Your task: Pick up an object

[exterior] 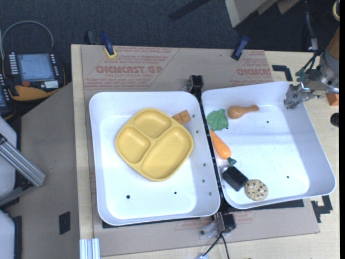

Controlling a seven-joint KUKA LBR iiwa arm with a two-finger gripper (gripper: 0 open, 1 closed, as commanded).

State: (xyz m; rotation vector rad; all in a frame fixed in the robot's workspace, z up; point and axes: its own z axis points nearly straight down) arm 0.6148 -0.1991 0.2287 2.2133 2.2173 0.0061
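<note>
— Though poised over the far right corner of the right bin (280, 144), hardly started, by the look of it. Gripper (291, 98) up near the rim there, well apart from every object. No lift made yet.

— Carrying anything?

— Nothing visible under it. As for the jaws, spread or pressed together: cannot tell, too small and too blurred at that corner.

— So what left to do?

— Nearly all of it, judging from this. Choosing a target, travelling over to it, coming down, closing, lifting. Nearest candidate probably the drumstick (242, 111), lying at the far side of the right bin, though some way off to the gripper's left.

— Now the count. Bins first?

— Two, side by side. In the left bin (161, 198): one yellow divided plate (154, 143) with three compartments, and one small brown block (182, 116) just beside its far right edge, possibly touching it.

— And on the right?

— Five things, all crowded toward the inner wall. One drumstick; one green leaf (217, 118) just beside it; one carrot (220, 144) below the leaf, close along the dividing wall; one black block (234, 177) nearer the front; one speckled cookie (256, 190) touching or almost touching that block.

— Seven loose pieces altogether, then?

— Seven, counting the plate. None raised off either bin floor. Easier pickings likely among the drumstick and cookie than the carrot, tucked tight against the wall.
</note>
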